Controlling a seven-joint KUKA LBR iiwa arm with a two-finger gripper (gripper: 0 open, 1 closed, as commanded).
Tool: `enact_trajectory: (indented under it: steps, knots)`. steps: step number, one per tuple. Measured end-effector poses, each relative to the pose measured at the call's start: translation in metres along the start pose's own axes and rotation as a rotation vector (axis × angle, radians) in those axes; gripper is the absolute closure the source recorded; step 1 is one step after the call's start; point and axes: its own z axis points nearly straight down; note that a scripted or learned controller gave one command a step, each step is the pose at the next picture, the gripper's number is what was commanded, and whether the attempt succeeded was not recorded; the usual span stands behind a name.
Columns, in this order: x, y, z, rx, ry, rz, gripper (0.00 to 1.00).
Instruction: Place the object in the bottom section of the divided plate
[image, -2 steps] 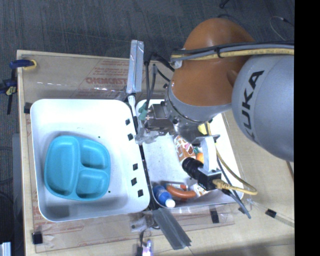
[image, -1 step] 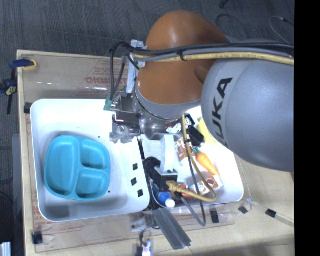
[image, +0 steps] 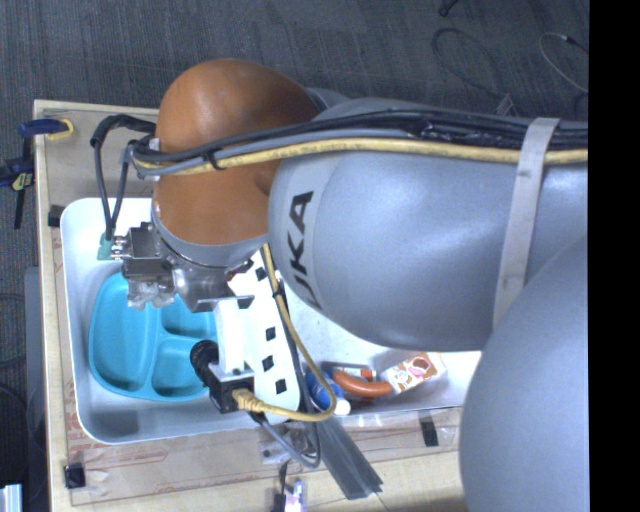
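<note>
A blue divided plate (image: 125, 345) lies in the left part of the white bin (image: 75, 235); the arm covers its right side. The arm's orange band and grey wrist hang over the bin, and the gripper (image: 152, 285) sits low over the plate's upper edge. From this slant the wrist hides whatever is beneath the gripper, so I cannot tell if it carries anything. What shows of the plate's sections holds nothing.
At the bin's near right edge lie an orange curved thing (image: 352, 382), a small pale packet with pink print (image: 412, 372) and a blue item (image: 320, 397). A blue clamp (image: 40, 128) grips the bench's far left corner. The arm hides the other bin.
</note>
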Motion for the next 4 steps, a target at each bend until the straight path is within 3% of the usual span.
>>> enact_trajectory:
  steps: [1,2,3,4]
  knots:
    - [-0.003,0.005,0.223,0.002,0.001,0.105,1.0]
    - [-0.022,0.002,0.227,-0.004,0.009,0.111,1.0]
    - [-0.033,0.037,0.147,0.0,0.002,0.4,1.0]
    - [-0.02,0.018,0.0,-0.002,0.003,0.222,1.0]
